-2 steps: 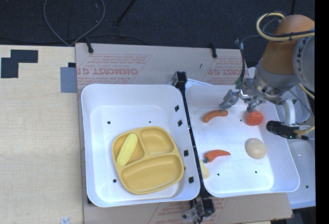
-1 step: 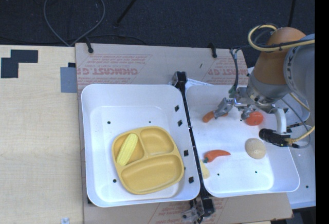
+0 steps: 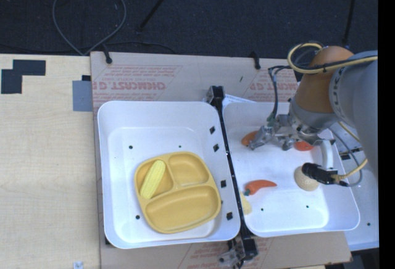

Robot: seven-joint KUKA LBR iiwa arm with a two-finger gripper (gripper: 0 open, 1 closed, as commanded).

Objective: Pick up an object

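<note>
1. Arm (image 3: 336,98) enters from right of camera view, orange band above wrist, reaching down into right bin (image 3: 290,218).
2. Tool (image 3: 271,137) low over upper part of right bin, near divider between bins. Grip state: cannot tell.
3. Orange item (image 3: 249,137) just left of tool at its tip, on bin floor; contact w/ tool not resolvable.
4. Second red-orange item (image 3: 303,146) just right of tool, partly hidden by arm hardware.
5. Red-orange carrot-like piece (image 3: 260,186) lower in right bin, well below tool, apart from it.
6. Pale round item (image 3: 305,179) at right side of same bin, black part of arm hardware lying across it.
7. Small yellow piece (image 3: 246,204) against left wall of right bin, below carrot-like piece.
8. Left bin (image 3: 123,132) holds yellow divided tray (image 3: 182,200); corn cob (image 3: 152,178) in tray's upper-left compartment. All well apart from tool.
9. Both bins sit on cardboard sheet (image 3: 154,79) on counter (image 3: 43,169).
</note>
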